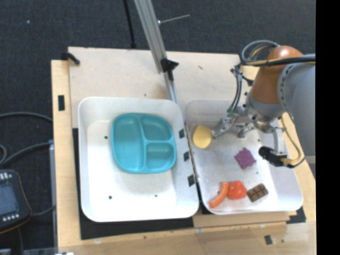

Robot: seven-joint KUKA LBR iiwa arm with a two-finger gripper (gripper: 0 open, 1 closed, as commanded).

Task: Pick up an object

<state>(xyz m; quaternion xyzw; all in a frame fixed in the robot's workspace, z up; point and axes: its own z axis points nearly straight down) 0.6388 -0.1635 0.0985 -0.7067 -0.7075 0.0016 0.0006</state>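
Note:
In the right bin [287, 195] a yellow rounded object [202, 136] lies near the left wall. My gripper [218, 129] reaches in from the right and its tip sits right beside the yellow object, touching or nearly so. A purple block [245, 158] lies in the middle of the bin. An orange-red piece [228, 192] and a brown block [257, 192] rest near the front wall.
The left bin [93, 142] holds a teal divided plate [143, 143]. A slanted metal pole [154, 33] rises behind the bins. The grey arm with its orange band [276, 86] hangs over the right bin's back right corner, and cables trail down by the right wall.

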